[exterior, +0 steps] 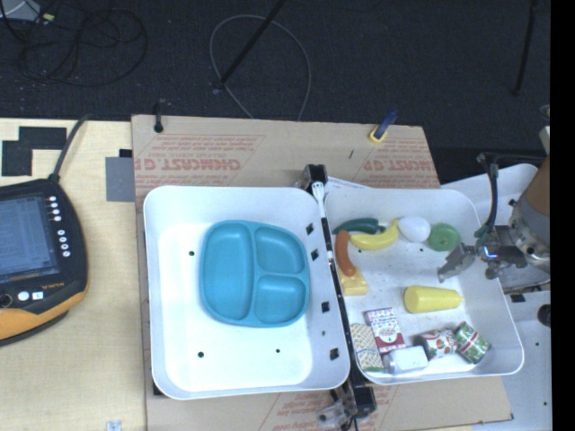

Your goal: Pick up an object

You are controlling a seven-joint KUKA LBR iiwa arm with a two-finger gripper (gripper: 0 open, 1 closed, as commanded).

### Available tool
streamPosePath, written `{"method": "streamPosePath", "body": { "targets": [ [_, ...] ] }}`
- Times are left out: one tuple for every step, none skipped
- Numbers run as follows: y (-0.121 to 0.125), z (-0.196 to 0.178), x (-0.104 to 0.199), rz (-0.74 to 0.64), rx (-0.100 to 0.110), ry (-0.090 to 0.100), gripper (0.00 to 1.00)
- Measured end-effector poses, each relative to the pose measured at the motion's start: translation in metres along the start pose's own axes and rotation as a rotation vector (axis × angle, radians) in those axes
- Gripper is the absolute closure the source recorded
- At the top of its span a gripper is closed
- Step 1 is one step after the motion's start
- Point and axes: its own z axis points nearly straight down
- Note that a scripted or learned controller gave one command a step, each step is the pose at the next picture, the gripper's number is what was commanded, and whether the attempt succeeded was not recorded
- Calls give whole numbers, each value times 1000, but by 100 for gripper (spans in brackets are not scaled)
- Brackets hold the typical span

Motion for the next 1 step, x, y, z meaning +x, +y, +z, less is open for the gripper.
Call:
{"method": "streamPosePath", "body": {
  "targets": [
    [-24,111,35,2,-1,1,0]
  ]
}}
